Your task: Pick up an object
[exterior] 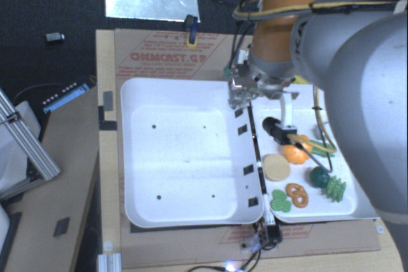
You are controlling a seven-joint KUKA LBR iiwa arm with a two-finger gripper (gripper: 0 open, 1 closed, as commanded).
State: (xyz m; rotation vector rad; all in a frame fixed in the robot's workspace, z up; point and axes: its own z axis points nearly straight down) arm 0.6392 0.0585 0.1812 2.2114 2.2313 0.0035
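The grey arm (357, 86) is the biggest thing we see, reaching in from the right and covering much of the right bin (319, 214). Under it the desk (73, 191) carries that bin and the left bin (185, 156) side by side.

The hand (241, 97) hangs over the far end of the wall where the two bins meet, well apart from the things nearer us. We cannot tell whether it is released or clenched, and we see nothing held in it.

All the candidates for the pick lie in the near half of the right bin. An orange (293, 154) sits just beside a tan disc (276, 167). A dark green ball (319, 176) lies near a spiky green piece (336, 190). Smallest are a pretzel (296, 194) and a green leafy piece (280, 202), close together by the near rim.

We judge the task hardly begun. No object is lifted. The hand has yet to get above one, descend, close on it and raise it.
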